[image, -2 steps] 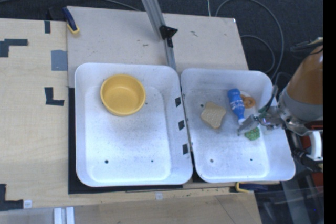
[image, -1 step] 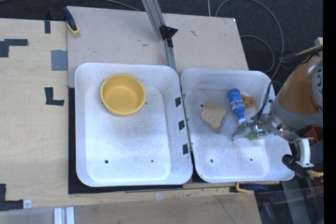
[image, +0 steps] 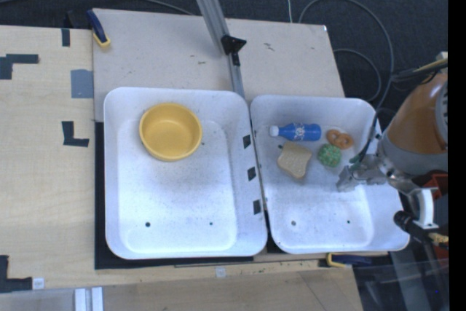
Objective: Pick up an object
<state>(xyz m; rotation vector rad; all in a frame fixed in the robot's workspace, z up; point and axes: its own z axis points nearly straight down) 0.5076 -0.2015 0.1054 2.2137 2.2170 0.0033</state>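
Camera view: two white bins side by side on the counter [image: 291, 54]. Left bin [image: 120, 178] carries a yellow bowl [image: 171, 130], upright, in its far-left part, near the far-left corner and apart from the walls.

Right bin [image: 320, 229] carries four small things, all bunched in its far half:
- blue bottle [image: 297, 132] with a white cap, lying on its side, cap pointing toward the left bin
- tan bread-like piece [image: 294, 160] just nearer than the bottle, close to it — cannot tell if they touch
- green lumpy item [image: 330, 155] just right of the tan piece
- small orange-brown item [image: 338, 138] just beyond the green one, right of the bottle's base, toward the bin's far-right corner

End effector [image: 348, 178] is at the right bin's right edge, roughly midway along it, low over the bin floor. Arm comes in from the right, orange band above the wrist. Nothing shows between the fingers — they look close together, tips over bare bin floor, but cannot tell for sure whether they are open or closed.

Relative to the end effector: green item is the nearest, just beyond and slightly left of the tips, apart from them. Orange-brown item sits further beyond that. Tan piece is to the left, near. Bottle is furthest of the four, left and beyond. Bowl is well apart, across in the other bin.

Near half of the right bin's floor is speckled white.
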